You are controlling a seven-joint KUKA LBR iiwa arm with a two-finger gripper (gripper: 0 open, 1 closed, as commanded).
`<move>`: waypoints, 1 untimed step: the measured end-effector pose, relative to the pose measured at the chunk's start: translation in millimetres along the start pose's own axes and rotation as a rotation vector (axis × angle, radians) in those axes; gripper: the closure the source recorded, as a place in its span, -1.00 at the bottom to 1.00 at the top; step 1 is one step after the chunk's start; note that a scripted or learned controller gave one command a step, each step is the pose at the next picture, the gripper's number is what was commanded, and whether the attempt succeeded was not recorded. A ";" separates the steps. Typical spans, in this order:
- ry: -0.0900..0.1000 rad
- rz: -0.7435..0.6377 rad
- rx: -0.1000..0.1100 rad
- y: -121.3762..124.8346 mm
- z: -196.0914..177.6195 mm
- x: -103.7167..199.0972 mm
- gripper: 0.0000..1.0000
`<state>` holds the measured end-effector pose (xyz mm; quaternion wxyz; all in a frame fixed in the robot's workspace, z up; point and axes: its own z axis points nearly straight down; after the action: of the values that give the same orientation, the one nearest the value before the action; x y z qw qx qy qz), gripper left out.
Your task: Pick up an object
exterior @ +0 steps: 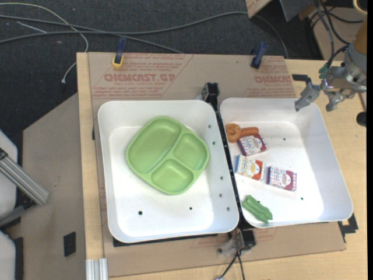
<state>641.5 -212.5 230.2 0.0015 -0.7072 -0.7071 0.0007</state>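
Observation:
My gripper (pixel 319 100) hangs over the far right corner of the right bin (pixel 326 150), its two grey fingers spread apart with nothing between them. Below and to its left, on the right bin's floor, lie an orange ring-shaped toy (pixel 234 132), three small printed packets (pixel 252 144) (pixel 249 167) (pixel 282 178) and a green pod-shaped toy (pixel 257 209) near the front rim. The left bin (pixel 111 174) holds a green divided plate (pixel 167 154).
Both bins rest on a brown cardboard sheet (pixel 145 74) held by a yellow-blue clamp (pixel 119 52) and a blue clamp (pixel 259 55). Black clips (pixel 210 91) join the bins at the back and front. Cables and boxes lie beyond the bench.

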 end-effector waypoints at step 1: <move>-0.001 -0.001 -0.003 0.8 -1.6 0.0 -1.00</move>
<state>642.2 -212.4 231.8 0.0001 -0.7069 -0.7073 -0.0001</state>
